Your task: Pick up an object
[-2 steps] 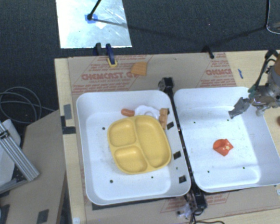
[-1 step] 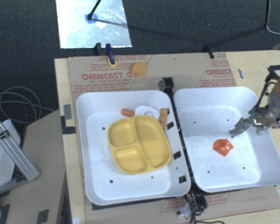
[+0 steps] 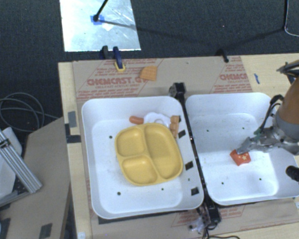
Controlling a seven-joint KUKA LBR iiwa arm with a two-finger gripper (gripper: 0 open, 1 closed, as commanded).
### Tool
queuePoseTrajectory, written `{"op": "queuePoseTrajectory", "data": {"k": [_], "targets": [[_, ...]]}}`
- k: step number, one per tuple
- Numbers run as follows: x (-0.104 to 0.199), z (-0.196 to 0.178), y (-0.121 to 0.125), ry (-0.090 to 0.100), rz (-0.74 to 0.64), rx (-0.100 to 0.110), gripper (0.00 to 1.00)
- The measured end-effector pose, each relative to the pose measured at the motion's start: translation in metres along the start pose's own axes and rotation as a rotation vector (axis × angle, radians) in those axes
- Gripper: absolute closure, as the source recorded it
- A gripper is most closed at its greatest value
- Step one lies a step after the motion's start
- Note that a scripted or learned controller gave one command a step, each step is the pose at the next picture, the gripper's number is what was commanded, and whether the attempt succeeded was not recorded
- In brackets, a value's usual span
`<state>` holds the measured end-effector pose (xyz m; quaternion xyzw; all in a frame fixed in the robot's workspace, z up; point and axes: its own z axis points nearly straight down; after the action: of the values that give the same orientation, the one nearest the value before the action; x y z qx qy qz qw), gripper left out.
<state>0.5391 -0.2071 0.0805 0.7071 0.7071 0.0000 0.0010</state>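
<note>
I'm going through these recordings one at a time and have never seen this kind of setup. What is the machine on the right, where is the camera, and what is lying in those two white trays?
The picture comes from one camera fixed above a bench, looking down at a slant. The grey machine with an orange band is a robot arm reaching in from the right; its gripper is low in the right bin, right at a small orange-red object. Whether it actually grips that object cannot be told from here. The left bin holds a yellow divided plate, with a small orange sausage-shaped piece, something white and a tan block just behind it. Another tan piece lies on the cardboard beyond the bins.
</note>
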Motion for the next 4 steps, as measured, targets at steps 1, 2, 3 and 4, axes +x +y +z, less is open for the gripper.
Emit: {"op": "queuePoseTrajectory", "data": {"k": [1, 2, 3, 4], "targets": [[0.002, -0.006, 0.098, -0.001, -0.009, -0.01, 0.0], [0.034, -0.004, 0.019, 0.005, 0.0, 0.007, 0.0], [0.004, -0.129, -0.036, -0.004, 0.003, -0.008, 0.0], [0.006, -0.09, 0.006, 0.0, -0.006, -0.002, 0.0]]}}
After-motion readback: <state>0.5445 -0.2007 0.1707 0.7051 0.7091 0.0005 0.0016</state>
